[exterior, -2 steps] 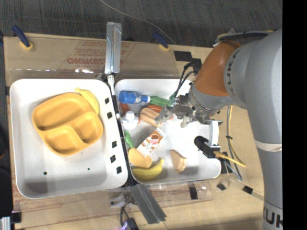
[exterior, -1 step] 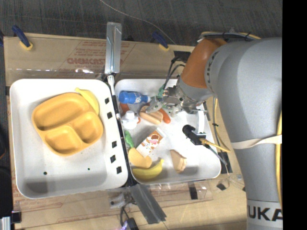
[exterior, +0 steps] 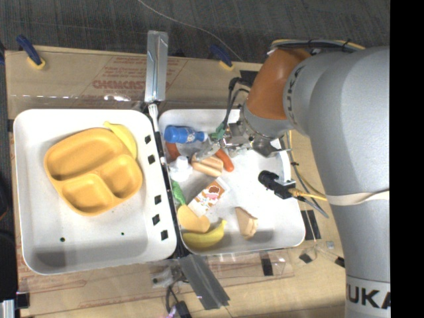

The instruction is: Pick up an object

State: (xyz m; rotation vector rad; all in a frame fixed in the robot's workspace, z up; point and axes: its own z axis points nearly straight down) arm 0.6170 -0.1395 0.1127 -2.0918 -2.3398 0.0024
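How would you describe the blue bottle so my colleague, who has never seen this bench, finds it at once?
Start at the right-hand white bin, the one crowded with small things. Go to its far left corner, beside the divider between the bins; there the blue bottle lies on its side. It is the only blue thing in the bin, set against the orange hot dog and yellow banana.

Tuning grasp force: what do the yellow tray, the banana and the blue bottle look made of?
Yellow tray: looks like moulded hard plastic, satin finish; uniform colour, rounded compartments, soft highlights.
Banana: probably a plastic or rubbery toy; even yellow, smooth skin, though real fruit can't be ruled out.
Blue bottle: likely glossy plastic with a paler cap end; too small to tell more.
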